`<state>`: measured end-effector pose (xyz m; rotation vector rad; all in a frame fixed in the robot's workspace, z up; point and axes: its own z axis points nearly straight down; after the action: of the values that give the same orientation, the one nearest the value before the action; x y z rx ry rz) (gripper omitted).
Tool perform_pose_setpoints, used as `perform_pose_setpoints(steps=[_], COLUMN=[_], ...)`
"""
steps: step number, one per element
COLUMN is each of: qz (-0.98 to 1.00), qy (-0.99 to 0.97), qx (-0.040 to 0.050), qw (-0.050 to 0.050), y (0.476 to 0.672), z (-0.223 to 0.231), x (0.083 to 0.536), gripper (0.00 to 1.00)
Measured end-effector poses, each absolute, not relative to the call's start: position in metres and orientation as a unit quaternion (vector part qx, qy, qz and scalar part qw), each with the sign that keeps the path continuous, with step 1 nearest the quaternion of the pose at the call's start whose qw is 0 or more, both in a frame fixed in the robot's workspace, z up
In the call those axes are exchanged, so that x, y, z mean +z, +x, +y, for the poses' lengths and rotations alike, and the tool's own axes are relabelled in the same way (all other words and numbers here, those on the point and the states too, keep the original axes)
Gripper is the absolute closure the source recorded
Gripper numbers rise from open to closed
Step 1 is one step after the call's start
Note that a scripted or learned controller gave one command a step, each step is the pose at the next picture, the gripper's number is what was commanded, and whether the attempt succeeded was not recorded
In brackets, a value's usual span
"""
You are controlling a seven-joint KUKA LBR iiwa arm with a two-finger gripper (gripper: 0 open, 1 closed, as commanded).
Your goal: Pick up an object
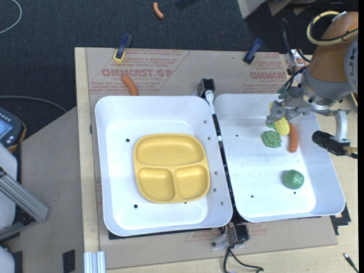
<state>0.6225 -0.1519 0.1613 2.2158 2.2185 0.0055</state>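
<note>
Where the arm reaches in over the right bin [250, 206], its gripper [280, 118] sits low on a yellow corn piece [282, 126]; finger state cannot be told. Just beside lie a broccoli floret [271, 139] and an orange carrot [293, 139]. A green round vegetable [293, 179] rests nearer the front. A yellow divided tray [170, 167] occupies the left bin [114, 118].
</note>
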Motion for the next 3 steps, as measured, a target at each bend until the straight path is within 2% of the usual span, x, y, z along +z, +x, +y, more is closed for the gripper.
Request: perform_pose_setpoints(steps=[1,2,3], qz=[0.708,0.708,0.708], qy=[0.707,0.707,0.706], qx=[0.0021,0.0008,0.0000], qw=[0.004,0.002,-0.002], y=[0.626,0.627,0.602], z=[-0.150,-0.150,-0.107], x=[0.226,0.225,0.235], gripper=[1.00,1.00,1.00])
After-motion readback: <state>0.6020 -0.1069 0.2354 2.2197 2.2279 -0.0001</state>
